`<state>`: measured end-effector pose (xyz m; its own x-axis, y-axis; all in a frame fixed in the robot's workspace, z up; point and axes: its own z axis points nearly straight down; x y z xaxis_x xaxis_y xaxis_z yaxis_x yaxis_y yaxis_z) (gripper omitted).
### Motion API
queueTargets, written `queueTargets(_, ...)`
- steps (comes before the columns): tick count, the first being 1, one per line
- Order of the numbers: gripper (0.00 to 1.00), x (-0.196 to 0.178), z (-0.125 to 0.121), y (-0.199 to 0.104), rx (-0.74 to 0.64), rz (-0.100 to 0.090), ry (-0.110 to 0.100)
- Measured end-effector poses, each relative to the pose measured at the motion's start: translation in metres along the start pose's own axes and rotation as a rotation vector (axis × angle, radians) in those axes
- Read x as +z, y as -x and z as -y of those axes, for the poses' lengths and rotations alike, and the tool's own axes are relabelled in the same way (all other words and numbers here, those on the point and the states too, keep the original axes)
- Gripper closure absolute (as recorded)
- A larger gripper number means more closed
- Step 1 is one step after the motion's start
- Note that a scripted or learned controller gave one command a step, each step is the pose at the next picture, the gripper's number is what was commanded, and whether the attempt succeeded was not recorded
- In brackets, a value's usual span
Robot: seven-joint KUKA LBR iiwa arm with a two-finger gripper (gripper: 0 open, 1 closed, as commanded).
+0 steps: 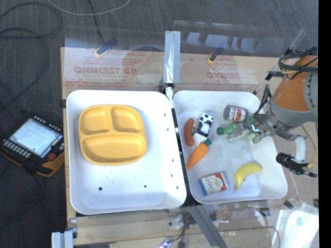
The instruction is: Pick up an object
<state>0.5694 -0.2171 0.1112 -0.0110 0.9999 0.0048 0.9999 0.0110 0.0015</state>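
The right bin (269, 190) holds a carrot (197, 154), a red sausage (190, 131), a black-and-white toy (205, 124), a small can (235, 113), a green-capped bottle (226, 130) lying on its side, a banana (246, 173) and a small red-and-white box (213, 183). My gripper (254, 130) is low over the bin's right part, just right of the bottle and below the can. The arm's grey and orange wrist (292, 99) rises behind it at the right edge.
A yellow divided plate (111, 134) lies in the left bin (83, 190). A raised divider (178, 138) separates the two bins. A handheld controller (33, 143) lies on the floor at the left, off the bench.
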Motion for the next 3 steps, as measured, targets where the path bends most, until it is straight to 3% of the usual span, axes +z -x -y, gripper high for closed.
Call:
queueTargets(1, 0.0, 0.021, -0.078, -0.008, 0.118, -0.006, 0.0)
queueTargets(2, 0.0, 0.021, -0.095, -0.006, 0.125, -0.013, -0.048)
queueTargets(3, 1.0, 0.016, -0.093, -0.005, 0.125, -0.009, -0.056)
